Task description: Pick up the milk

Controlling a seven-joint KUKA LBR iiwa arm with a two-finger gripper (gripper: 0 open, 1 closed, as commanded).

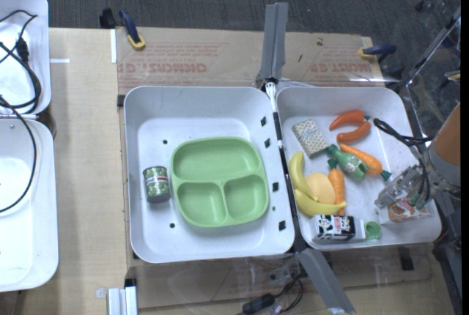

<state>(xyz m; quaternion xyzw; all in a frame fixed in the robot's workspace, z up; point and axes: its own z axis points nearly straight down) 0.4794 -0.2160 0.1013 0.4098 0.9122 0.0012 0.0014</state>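
Observation:
The milk (pixel 337 227) is a small carton with black and white cow patches, lying on its side along the front wall of the right bin (pixel 388 95). A green cap (pixel 372 231) sits at its right end. My gripper (pixel 399 193) hangs low over the right bin's front right corner, to the right of the milk and a little behind it, apart from it. Just below the gripper lies an orange and white packet (pixel 408 213). Nothing shows between the gripper and the milk.
Behind the milk lie a banana (pixel 302 185), a yellow fruit (pixel 320 186), carrots (pixel 363 157), a green bottle (pixel 348 164), a patterned box (pixel 310 136) and orange peppers (pixel 350 119). The left bin (pixel 139 130) bears a green divided plate (pixel 218 180) and a can (pixel 156 183).

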